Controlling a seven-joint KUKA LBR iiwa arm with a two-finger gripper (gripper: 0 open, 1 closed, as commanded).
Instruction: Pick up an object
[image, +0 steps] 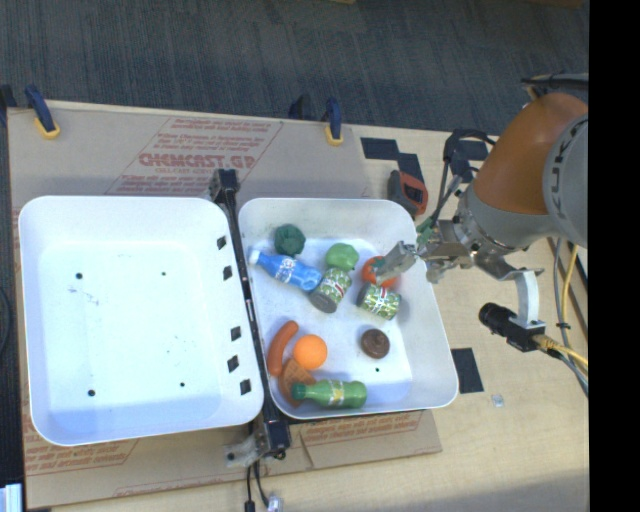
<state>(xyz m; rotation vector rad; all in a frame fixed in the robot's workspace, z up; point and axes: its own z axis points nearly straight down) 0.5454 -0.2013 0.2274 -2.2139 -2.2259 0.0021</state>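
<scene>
Camera view puts the hand (398, 258), its spread impossible to tell, by the red object (374, 270) in the right bin (430, 340), where a crowding green-labelled can (380, 301) could spoil a grasp.

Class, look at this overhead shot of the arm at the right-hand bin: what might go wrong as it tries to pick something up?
1. The end effector sits by the red object, which touches the green-patterned can. Closing here may nudge both.
2. Both lie near the right bin's wall, so a finger may strike it.
3. The blue bottle and green-capped can crowd nearby.
</scene>
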